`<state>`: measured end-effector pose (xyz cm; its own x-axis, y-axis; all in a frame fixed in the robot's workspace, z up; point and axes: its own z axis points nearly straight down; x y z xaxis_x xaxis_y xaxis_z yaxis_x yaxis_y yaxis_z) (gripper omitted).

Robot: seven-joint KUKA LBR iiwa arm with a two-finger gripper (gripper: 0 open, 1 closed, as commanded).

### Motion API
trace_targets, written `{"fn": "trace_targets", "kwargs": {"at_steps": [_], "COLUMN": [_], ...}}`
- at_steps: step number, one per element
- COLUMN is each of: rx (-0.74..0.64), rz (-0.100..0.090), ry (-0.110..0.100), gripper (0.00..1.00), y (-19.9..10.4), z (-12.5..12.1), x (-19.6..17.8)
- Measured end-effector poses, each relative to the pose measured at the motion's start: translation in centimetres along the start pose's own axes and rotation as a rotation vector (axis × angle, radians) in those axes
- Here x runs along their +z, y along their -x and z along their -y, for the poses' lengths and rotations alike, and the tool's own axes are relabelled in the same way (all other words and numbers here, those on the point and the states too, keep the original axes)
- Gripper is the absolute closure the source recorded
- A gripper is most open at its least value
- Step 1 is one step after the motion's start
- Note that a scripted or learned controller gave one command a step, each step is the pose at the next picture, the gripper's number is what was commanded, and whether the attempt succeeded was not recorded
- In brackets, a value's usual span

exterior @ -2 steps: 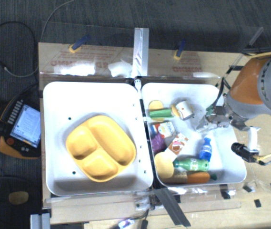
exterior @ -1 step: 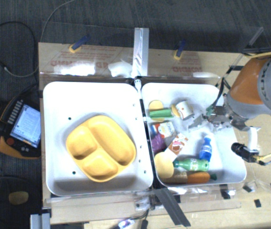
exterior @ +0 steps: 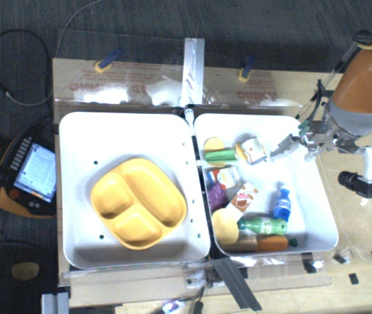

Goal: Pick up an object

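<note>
End effector (exterior: pixel 289 146) over right bin (exterior: pixel 316 195), its state too small to tell, arm (exterior: pixel 355 90) cut off at right

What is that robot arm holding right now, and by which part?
Nothing that can be seen. The gripper hangs over the upper right corner of the right bin, apart from the toys lying there; the nearest, a small carton, lies untouched beside it.

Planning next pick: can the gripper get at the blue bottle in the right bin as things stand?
Probably yes. The blue bottle lies apart from its neighbours with bare bin floor around it, nothing on top, and the gripper is already above that bin.
</note>
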<state>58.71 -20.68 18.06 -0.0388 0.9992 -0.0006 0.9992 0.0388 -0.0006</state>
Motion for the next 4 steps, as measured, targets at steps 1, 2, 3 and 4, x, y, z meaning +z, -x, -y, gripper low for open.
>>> {"fn": "trace_targets", "kwargs": {"at_steps": [1,2,3,4], "rx": [0.081,0.081,0.304,0.329], "rz": [-0.010,-0.007,0.002,0.001], "ry": [0.006,0.003,-0.002,-0.003], "gripper": [0.00,1.00,1.00,1.00], "y": [0.4,0.5,-3.5,-6.3], "z": [4.1,4.2,3.8,4.4], "x": [8.3,7.6,-2.6,-2.5]}}
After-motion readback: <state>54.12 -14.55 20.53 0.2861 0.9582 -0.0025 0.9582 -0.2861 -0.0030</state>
